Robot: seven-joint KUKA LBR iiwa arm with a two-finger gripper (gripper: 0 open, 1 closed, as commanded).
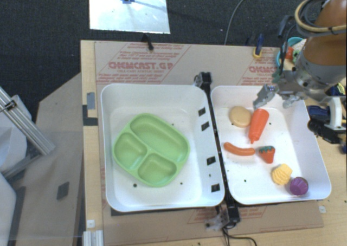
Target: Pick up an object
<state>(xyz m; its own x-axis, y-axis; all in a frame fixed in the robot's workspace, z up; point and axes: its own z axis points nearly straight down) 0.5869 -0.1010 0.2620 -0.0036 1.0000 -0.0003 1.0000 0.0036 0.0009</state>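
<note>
Nearest the camera, in the right bin (320, 169): purple round item (298, 186) at the front corner, touching yellow ridged item (281, 174) just behind it. Further back, small red piece with green top (266, 154) beside orange sausage-shaped item (239, 149). Behind these, carrot (258, 124) lying lengthwise, its side against tan bun-like item (239, 116). Left bin (114, 104) holding green compartment plate (150, 149), tilted slightly. Black divider clips between bins. At the far rim of the right bin, gripper (277, 94) poised just above the carrot's top end, fingers spread apart, nothing between them. Blue clamp (258, 51) on the cardboard beyond.
</note>
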